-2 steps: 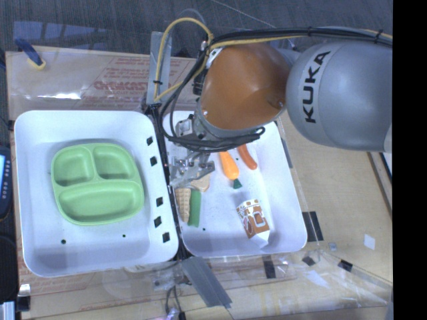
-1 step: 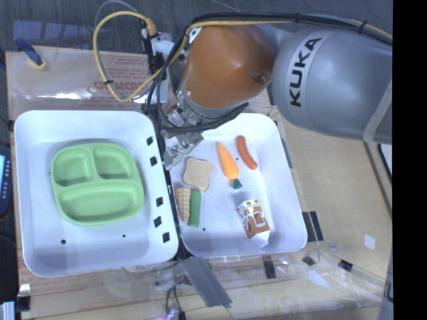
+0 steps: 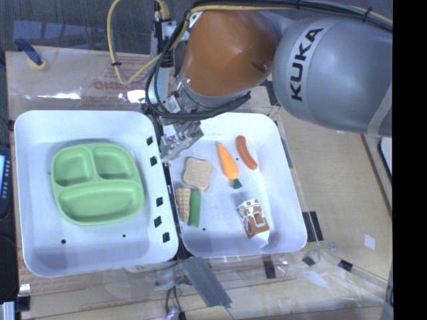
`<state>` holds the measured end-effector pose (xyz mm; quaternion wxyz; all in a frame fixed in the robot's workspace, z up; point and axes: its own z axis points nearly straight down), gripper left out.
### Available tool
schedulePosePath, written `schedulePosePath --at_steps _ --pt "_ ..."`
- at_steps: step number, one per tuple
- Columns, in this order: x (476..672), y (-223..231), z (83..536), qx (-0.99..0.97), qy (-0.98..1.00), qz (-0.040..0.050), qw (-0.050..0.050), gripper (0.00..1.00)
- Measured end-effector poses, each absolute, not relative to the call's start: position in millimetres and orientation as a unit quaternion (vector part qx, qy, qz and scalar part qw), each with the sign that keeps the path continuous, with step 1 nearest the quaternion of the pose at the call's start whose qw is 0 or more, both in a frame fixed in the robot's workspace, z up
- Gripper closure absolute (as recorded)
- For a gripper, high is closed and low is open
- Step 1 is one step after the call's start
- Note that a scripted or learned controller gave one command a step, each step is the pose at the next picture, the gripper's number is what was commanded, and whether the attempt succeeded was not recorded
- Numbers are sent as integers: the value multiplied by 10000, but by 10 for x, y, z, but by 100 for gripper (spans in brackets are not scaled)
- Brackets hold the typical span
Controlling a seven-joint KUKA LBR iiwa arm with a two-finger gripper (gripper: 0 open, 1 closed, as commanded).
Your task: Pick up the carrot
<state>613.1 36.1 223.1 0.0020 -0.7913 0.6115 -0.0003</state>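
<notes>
An orange carrot (image 3: 228,162) with a small green stem end lies in the right bin (image 3: 288,199), near its middle, pointing up and slightly left. My gripper (image 3: 180,139) hangs at the right bin's upper left corner, close to the divider between the bins. It sits to the left of the carrot and just above a slice of toast (image 3: 197,173). Nothing shows between its fingertips. The arm's orange band and grey body cover the bench above the right bin.
The right bin also holds a red sausage (image 3: 247,152), a green stick (image 3: 194,208) beside a waffle cone (image 3: 182,203), and a brown-and-white packet (image 3: 253,220). The left bin (image 3: 33,232) holds a green divided plate (image 3: 98,182). Yellow cable (image 3: 120,39) loops behind the arm.
</notes>
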Motion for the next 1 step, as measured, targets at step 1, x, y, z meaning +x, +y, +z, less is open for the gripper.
schedulePosePath --at_steps 1 --pt "6567 766 2465 -8454 5342 -1 25 100"
